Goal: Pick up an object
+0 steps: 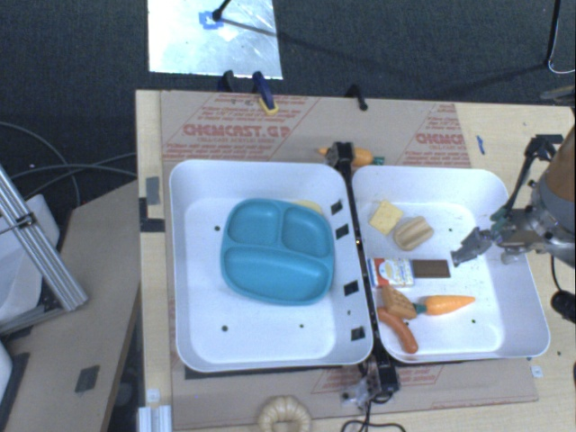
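The right bin [526, 329] holds a yellow cheese slice [387, 216], a tan bun [413, 233], a brown bar [430, 269], a red-and-white packet [392, 273], an orange carrot [446, 304] and a reddish sausage [401, 329]. My gripper [470, 247] hangs over the right half of this bin, just right of the brown bar and bun and up from the carrot. Nothing shows in its grasp. The grey arm [540, 228] comes in from the right edge.
A blue divided plate [274, 250] lies in the left bin [193, 336], with a small yellow item [311, 207] at its far rim. An orange-yellow object [361, 157] sits behind the bins' divider. A tan ring [288, 414] lies on the bench front.
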`<action>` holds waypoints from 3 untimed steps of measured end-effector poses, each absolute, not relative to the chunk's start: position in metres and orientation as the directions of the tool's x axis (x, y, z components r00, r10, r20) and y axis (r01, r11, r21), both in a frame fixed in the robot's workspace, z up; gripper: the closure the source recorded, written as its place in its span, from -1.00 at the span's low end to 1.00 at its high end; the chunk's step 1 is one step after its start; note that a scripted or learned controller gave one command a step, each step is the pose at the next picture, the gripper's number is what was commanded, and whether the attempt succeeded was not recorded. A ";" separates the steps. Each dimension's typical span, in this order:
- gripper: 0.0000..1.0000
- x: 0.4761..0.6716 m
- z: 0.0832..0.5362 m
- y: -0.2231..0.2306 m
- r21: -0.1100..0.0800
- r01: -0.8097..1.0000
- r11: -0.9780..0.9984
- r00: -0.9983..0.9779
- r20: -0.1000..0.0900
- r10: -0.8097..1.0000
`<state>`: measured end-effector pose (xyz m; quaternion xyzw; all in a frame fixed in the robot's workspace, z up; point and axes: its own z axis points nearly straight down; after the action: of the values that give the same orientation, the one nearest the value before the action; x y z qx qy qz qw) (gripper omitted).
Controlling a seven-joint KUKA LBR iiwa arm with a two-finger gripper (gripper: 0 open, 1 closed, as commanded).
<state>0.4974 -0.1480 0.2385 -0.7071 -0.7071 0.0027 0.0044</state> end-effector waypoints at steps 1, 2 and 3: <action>-1.00 0.500 0.244 -0.148 0.002 1.000 0.003 -0.003 0.000 1.000; -1.00 0.501 0.202 -0.150 -0.003 1.000 0.001 -0.001 0.001 1.000; -1.00 0.503 0.146 -0.158 -0.003 1.000 0.001 -0.001 0.001 1.000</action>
<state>0.5033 -0.1585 0.1455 -0.7069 -0.7073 0.0008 0.0015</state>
